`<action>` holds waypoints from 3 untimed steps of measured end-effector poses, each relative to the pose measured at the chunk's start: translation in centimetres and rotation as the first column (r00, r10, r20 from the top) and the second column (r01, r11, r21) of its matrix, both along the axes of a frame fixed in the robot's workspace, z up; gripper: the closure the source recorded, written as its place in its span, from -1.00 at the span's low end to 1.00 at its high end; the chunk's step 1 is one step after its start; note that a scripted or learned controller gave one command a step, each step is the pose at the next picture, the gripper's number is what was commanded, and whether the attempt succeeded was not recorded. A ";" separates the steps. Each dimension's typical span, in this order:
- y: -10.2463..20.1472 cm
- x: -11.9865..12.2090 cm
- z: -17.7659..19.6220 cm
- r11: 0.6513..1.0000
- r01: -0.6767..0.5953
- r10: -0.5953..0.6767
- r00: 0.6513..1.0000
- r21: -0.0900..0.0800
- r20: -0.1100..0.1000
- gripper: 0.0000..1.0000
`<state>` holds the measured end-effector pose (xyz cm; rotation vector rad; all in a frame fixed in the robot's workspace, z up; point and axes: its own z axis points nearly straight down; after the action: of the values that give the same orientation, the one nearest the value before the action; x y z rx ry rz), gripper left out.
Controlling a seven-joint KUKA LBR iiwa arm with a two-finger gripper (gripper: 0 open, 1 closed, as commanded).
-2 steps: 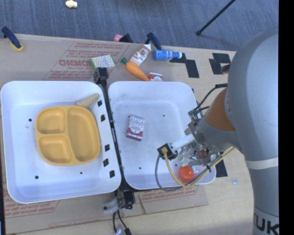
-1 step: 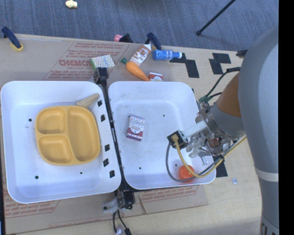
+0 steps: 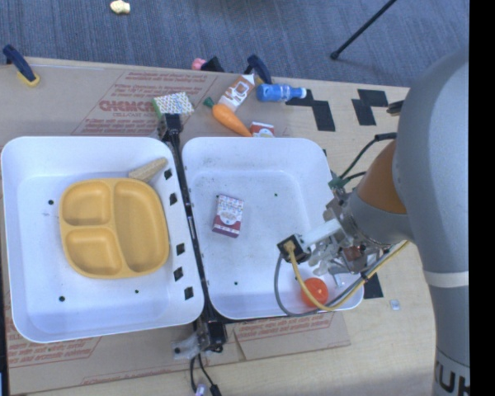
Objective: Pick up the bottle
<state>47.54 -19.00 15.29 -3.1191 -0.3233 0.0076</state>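
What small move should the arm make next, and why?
Probably lift the gripper out of the right bin: it sits at the near right corner beside the orange ball, while the blue bottle lies outside, past the far rim.

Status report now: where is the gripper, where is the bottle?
Gripper low in right bin, near corner, beside orange ball. Blue bottle lying outside, behind the bins, untouched. Carrot nearby.
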 end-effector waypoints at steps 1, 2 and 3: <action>2.1 0.1 2.9 1.000 -0.018 0.018 1.000 -0.001 0.002 1.00; 0.9 0.0 3.5 1.000 -0.002 0.002 1.000 -0.001 0.001 1.00; 0.6 0.0 3.8 0.998 -0.065 0.065 0.998 0.001 0.000 1.00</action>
<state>47.56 -18.37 19.07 -3.1064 -0.4248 0.0074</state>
